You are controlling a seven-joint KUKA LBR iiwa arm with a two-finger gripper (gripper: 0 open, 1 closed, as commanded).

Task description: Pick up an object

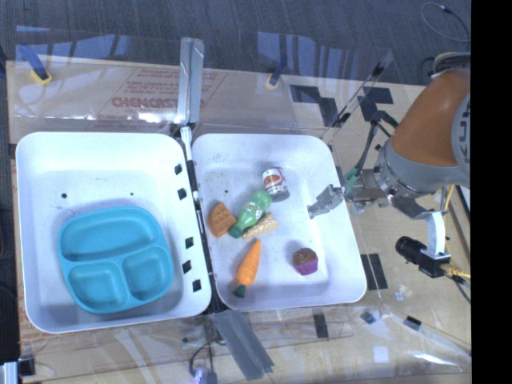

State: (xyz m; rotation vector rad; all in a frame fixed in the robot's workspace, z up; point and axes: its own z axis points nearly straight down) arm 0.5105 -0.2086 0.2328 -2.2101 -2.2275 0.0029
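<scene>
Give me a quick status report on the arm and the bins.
Gripper over right bin's right edge, nothing between jaws. Can, green bottle, carrot and purple piece all lying in bin. Path clear.

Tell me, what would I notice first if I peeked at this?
Probably the big blue divided tray lying in the left bin. Next, the toy food scattered in the right bin: an orange carrot, a green bottle and a small can. The gripper hovers at that bin's right edge.

robotics lab | taped bench (240,94) | two white bins (96,154) | arm (428,134) | loose cables (448,14)
</scene>
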